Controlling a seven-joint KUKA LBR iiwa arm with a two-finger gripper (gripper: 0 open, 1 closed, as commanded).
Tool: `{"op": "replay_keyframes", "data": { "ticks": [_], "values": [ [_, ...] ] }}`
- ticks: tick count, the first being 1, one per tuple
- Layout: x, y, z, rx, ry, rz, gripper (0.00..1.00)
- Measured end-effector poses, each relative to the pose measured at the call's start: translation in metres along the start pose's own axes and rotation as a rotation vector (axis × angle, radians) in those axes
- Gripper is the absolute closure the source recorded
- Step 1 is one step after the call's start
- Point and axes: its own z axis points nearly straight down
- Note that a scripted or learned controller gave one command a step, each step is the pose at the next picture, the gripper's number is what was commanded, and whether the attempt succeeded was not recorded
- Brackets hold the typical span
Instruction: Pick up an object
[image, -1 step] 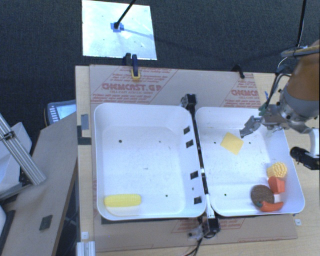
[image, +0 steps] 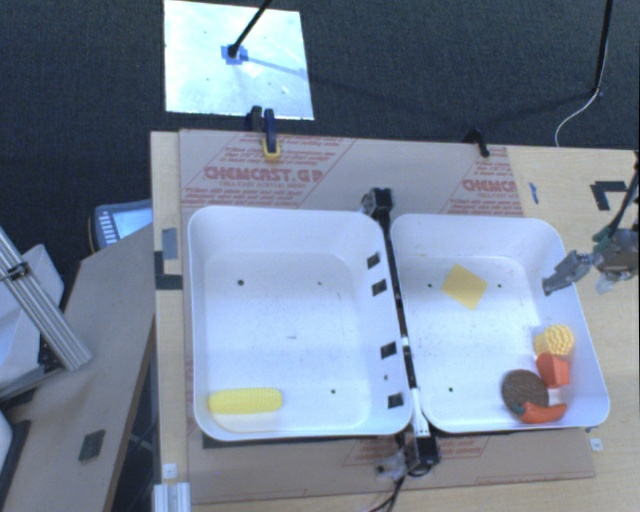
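The gripper (image: 572, 270) hangs at the right bin's (image: 480, 228) right rim, touching no object; its opening cannot be told. Nearest lie a knobbly yellow corn piece (image: 556, 340), an orange block (image: 554, 369), a brown disc (image: 520, 389) and a carrot (image: 544, 411). A flat yellow square (image: 464, 285) sits mid-bin. The left bin (image: 280, 225) holds 1 smooth yellow oblong (image: 245, 401).
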Motion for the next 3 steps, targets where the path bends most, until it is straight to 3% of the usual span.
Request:
{"op": "replay_keyframes", "data": {
  "ticks": [1, 2, 3],
  "values": [
    [0.098, -0.014, 0.081, 0.011, 0.011, -0.018, 0.00],
    [0.026, 0.024, 0.072, -0.001, 0.000, -0.004, 0.00],
    [-0.001, -0.020, 0.066, 0.004, 0.003, -0.003, 0.00]
  ]
}}
